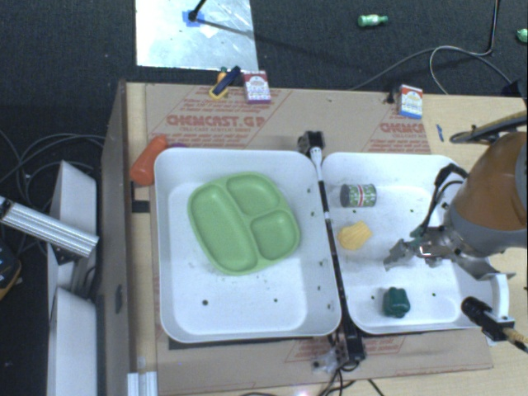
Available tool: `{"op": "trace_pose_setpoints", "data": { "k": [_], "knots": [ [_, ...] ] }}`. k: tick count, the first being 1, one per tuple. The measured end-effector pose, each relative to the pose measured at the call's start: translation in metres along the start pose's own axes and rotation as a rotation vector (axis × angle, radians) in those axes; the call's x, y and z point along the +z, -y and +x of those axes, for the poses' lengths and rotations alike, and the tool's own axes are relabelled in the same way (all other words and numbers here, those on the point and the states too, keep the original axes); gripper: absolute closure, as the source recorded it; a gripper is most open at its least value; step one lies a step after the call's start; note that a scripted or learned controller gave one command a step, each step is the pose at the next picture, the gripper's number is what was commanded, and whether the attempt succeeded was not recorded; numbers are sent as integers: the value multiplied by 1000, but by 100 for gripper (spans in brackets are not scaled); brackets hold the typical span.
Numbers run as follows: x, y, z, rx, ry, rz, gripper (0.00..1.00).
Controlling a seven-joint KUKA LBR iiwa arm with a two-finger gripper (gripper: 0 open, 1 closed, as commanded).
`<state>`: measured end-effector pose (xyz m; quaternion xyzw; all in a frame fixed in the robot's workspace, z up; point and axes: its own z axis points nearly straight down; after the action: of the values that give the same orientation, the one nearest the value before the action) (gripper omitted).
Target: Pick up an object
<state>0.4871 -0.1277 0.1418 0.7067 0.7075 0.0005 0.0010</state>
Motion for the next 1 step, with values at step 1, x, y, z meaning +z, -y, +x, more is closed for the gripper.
{"op": "trace_pose_setpoints", "data": {
  "k": [1],
  "knots": [
    [49,1,37,-2,-2,3,0]
  ]
}}
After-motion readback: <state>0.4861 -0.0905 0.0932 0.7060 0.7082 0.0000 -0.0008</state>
